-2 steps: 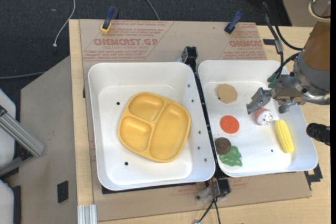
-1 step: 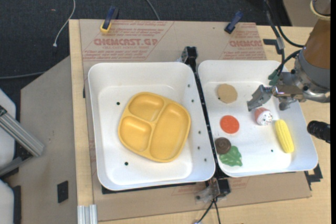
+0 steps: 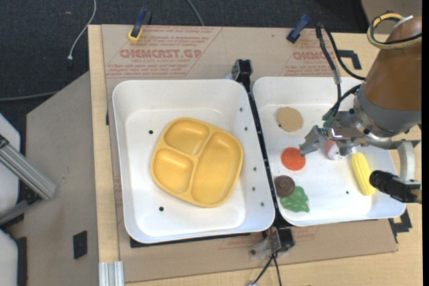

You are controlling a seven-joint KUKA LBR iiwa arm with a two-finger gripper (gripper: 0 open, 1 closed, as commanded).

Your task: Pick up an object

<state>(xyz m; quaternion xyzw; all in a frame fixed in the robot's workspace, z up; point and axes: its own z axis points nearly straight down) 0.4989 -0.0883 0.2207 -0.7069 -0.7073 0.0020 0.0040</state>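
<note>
I have the arm (image 3: 395,70) reaching in from the table's right edge, over the right bin (image 3: 268,144). The jaws (image 3: 320,138) hang above that bin's middle; I see one grey finger (image 3: 312,141) slanting down toward the left, but I cannot tell whether they are spread or pressed together, and nothing shows pinched between them. The nearest candidate, as I judge it, is the red tomato (image 3: 293,159), lying just beside the finger tip, a little toward the table's front edge and the left bin (image 3: 127,164). It is round, so no long axis matters there. The yellow corn cob (image 3: 362,173) lies toward the right edge, its length running roughly back to front. A tan cookie (image 3: 290,119) sits toward the back, a brown piece (image 3: 284,185) and green leafy piece (image 3: 295,201) near the front. The yellow divided plate (image 3: 197,161) rests in the left bin
</note>
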